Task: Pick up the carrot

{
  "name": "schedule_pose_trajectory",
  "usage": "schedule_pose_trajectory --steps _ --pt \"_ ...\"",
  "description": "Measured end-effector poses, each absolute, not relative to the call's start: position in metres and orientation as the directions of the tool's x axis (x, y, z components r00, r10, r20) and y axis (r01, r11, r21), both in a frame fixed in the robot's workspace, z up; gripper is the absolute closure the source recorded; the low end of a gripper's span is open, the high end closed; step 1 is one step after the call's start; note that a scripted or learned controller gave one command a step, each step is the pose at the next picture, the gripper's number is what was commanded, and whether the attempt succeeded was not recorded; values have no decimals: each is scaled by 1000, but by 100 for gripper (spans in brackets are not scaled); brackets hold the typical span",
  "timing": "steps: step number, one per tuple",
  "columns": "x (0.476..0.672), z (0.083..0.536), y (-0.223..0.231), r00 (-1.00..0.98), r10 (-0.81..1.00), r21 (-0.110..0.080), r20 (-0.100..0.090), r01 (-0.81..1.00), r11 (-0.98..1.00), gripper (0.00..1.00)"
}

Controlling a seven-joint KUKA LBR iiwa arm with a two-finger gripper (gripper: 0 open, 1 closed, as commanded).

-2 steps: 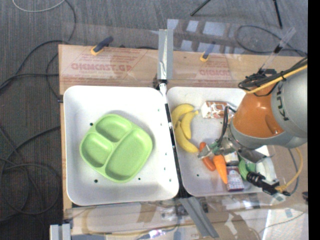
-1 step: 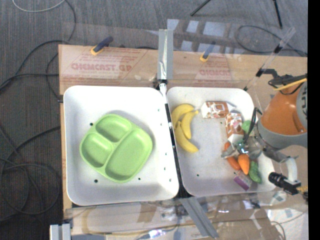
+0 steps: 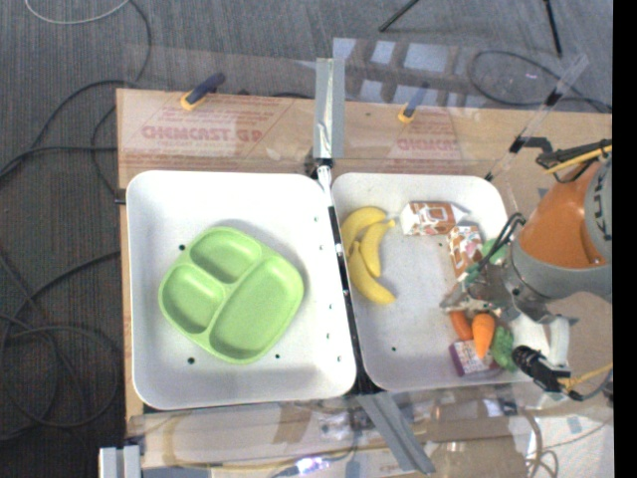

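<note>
Grey carpet with loose black cables surrounds my desk (image 3: 199, 127). The left bin (image 3: 159, 207) holds a green divided plate (image 3: 232, 294); the right bin (image 3: 418, 357) holds bananas (image 3: 366, 252) and packets. The end effector (image 3: 480, 289) sits just above the carrot (image 3: 482, 335); the arm blocks it, so I cannot tell its state.

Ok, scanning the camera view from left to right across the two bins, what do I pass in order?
Green divided plate in the left bin → bananas in the right bin → carrot, with the pincer just above it → the arm's orange band.
</note>
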State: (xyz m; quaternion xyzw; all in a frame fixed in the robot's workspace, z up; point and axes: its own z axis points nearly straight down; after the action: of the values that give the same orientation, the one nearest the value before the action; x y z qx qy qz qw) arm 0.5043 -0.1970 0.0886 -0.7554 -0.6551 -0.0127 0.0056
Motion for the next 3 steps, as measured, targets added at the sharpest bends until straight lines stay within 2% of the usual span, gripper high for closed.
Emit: schedule_pose_trajectory --steps 1,2,3 --pt "502 89 -199 70 997 13 22 997 -70 100" --pt "525 139 -186 -22 1000 -10 5 1000 22 100" --pt "525 139 -185 -23 1000 -10 5 1000 23 0"
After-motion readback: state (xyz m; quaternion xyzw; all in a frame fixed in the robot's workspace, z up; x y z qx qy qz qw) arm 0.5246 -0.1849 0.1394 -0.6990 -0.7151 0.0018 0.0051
